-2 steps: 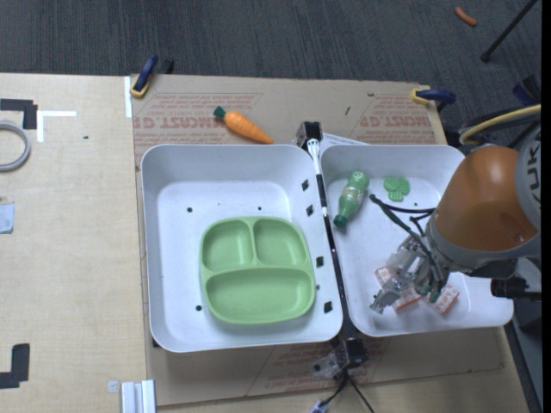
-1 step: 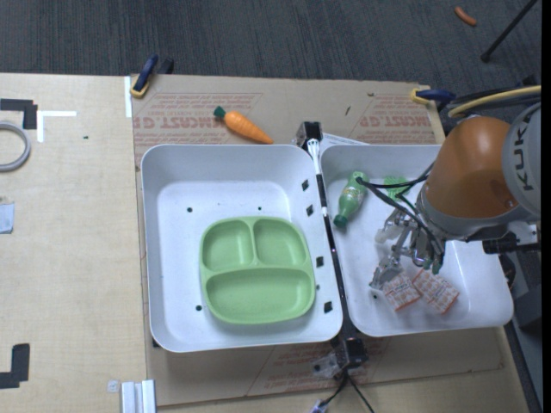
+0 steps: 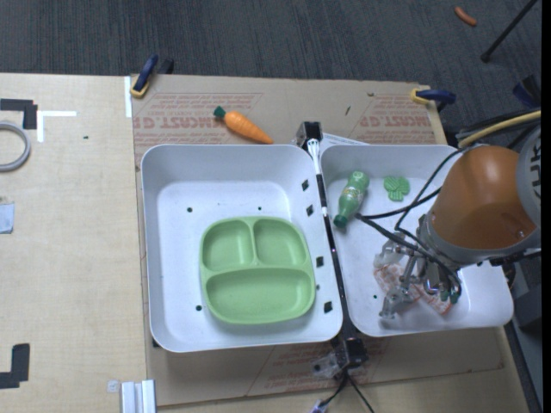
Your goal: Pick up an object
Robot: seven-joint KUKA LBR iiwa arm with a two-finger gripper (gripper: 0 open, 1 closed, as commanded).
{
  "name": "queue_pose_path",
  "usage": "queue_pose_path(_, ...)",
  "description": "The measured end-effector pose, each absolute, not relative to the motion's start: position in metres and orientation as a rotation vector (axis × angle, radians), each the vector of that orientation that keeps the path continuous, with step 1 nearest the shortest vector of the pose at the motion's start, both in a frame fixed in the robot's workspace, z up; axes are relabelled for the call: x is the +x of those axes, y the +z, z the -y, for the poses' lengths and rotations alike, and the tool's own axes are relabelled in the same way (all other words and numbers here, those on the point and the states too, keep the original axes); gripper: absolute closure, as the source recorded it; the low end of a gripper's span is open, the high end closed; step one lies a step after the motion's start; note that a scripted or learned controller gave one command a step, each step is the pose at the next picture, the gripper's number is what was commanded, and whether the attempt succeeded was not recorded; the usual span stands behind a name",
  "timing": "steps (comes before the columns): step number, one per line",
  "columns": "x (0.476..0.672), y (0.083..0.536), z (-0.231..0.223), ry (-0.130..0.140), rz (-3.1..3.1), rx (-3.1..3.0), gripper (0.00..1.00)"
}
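**Orange-banded arm low over right bin, grip unclear**

Grey metal gripper (image 3: 398, 304) sits low in the lower part of the right bin (image 3: 482, 315), at lower right of frame, under the arm's (image 3: 478, 200) big orange dome. Can't tell how far open it is: the tool is a tangle of metal parts and dark cables seen from above. Something pale w/ pink-red patches (image 3: 424, 292) lies right at the tool, touching or just beside it; too blurred to say what it is, or whether it's between the tips.

Green bottle (image 3: 348, 198), the clearest pickable obj, lies on its side in the upper left corner of the right bin, just beside the divider between bins. Long axis runs on a slant from upper right to lower left; the darker narrow end points lower left, the lighter rounded end upper right. Looks like smooth plastic. Well apart from the gripper.

Near it, to the right, a small flat green leaf-like piece (image 3: 396, 187) w/ a lobed outline, on the bin floor.

Left bin (image 3: 164, 256): glossy white, shallow, rounded corners. It holds a light green plate (image 3: 256, 269), rounded rectangle, 3 compartments – two small at top, one wide below. Matte plastic look.

Outside the bins, on brown cardboard (image 3: 185, 114) w/ red print, upper centre: a toy carrot (image 3: 244, 125), orange w/ green top, tip pointing lower right. Wood-tone bench (image 3: 69, 256) at left of frame.
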State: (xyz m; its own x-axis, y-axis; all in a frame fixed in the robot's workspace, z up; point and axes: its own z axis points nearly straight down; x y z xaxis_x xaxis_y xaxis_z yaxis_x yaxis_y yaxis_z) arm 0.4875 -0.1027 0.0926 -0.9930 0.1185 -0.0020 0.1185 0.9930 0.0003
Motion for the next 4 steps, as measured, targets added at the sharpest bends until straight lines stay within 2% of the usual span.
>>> queue_pose_path(4, 0.4876, 0.0926, 0.1026, 0.0, -3.134, 0.186, 0.0)
